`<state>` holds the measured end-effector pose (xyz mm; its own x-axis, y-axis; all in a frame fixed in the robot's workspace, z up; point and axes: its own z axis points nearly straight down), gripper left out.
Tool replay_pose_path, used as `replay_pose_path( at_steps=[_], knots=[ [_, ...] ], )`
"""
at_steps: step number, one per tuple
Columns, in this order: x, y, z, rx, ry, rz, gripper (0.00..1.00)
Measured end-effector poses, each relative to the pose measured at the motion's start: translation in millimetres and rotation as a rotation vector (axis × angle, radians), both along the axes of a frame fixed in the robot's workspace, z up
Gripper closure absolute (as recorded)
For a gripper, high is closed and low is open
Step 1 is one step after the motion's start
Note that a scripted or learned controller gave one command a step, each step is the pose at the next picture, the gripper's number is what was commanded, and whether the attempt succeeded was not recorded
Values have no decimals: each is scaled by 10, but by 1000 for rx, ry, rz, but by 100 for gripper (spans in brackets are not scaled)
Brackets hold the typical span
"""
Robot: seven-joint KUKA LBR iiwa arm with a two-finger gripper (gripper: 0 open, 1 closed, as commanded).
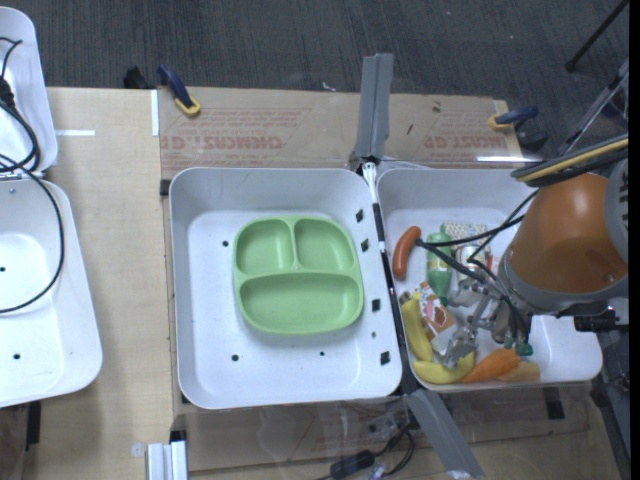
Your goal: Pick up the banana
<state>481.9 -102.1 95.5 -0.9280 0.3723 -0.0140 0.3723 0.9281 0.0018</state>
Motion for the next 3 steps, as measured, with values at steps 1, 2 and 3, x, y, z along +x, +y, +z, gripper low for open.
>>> replay_pose_path(
  at_steps=[1,2,3],
  knots=[
    [-31,-183,-28,5,9,-220,0],
    [-22,-180,62,6,7,-221,100],
    [-11,-181,151,7,5,-221,100]
  ],
)
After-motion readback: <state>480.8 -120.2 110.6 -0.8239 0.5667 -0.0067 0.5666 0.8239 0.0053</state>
